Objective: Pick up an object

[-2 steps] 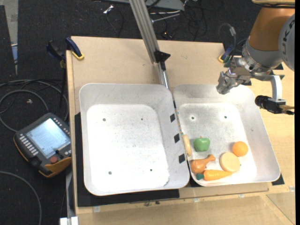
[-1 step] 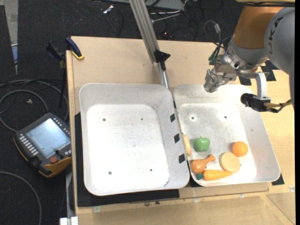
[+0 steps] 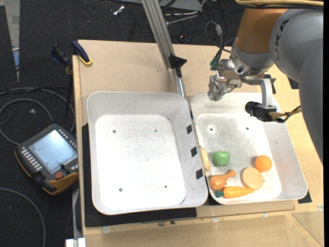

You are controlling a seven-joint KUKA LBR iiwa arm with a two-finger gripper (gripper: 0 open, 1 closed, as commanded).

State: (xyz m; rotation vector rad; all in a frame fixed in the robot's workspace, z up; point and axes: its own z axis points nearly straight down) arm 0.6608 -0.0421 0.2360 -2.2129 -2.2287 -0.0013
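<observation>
Carrot (image 3: 237, 192): orange, lying flat at the near edge of the right bin, green tip toward 9 o'clock, touching the round disc.
Drumstick (image 3: 221, 179): tan toy piece just beyond the carrot, narrow end pointing toward 2 o'clock.
Round disc (image 3: 252, 178): pale cream, at 3 o'clock of the drumstick, resting against the carrot.
Orange (image 3: 263, 163): small orange ball at 1 o'clock of the disc, just beside it.
Green apple (image 3: 221, 158): at 12 o'clock of the drumstick, near the bin's left wall.
Pale stick (image 3: 205, 159): cream-coloured, lying along the left wall, at 9 o'clock of the apple.
Right bin (image 3: 286, 153): white, shallow; all six objects sit in its near half.
Left bin (image 3: 103, 138): white, speckled floor, edge touching the right bin.
Pendant (image 3: 47, 158): orange-trimmed handset with lit screen, off the surface at 9 o'clock.
Surface (image 3: 123, 68): tan board under both bins.
Claw (image 3: 218, 91): above the far left corner of the right bin, well apart from every object; whether spread or pressed together cannot be told; nothing seen between its tips.
Arm (image 3: 277, 30): grey with orange band, entering from 2 o'clock.
</observation>
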